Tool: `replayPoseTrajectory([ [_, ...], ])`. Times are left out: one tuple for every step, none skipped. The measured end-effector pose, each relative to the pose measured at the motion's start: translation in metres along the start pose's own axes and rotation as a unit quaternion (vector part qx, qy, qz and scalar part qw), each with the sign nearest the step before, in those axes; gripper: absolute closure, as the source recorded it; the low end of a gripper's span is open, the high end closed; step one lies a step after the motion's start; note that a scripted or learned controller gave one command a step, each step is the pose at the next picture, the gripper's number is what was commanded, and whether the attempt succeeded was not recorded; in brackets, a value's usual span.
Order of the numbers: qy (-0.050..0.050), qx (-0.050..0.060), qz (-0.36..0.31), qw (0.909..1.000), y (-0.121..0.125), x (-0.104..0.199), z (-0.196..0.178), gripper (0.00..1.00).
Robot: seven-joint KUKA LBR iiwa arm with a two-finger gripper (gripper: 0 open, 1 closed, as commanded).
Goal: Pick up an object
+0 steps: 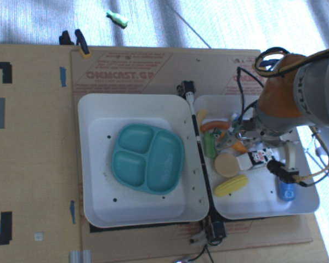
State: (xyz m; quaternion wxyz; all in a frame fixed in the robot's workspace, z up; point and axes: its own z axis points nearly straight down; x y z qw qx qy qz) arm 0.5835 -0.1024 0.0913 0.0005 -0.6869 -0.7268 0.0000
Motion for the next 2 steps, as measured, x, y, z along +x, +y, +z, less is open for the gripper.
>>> replayPoseTrajectory([
  [0.000,-0.001,0.001,1.0000,0.001,-0.001,-0.010,1.00],
  [0.000,-0.001,0.196,0.9805,-0.016,0.022,-0.093,1.00],
])
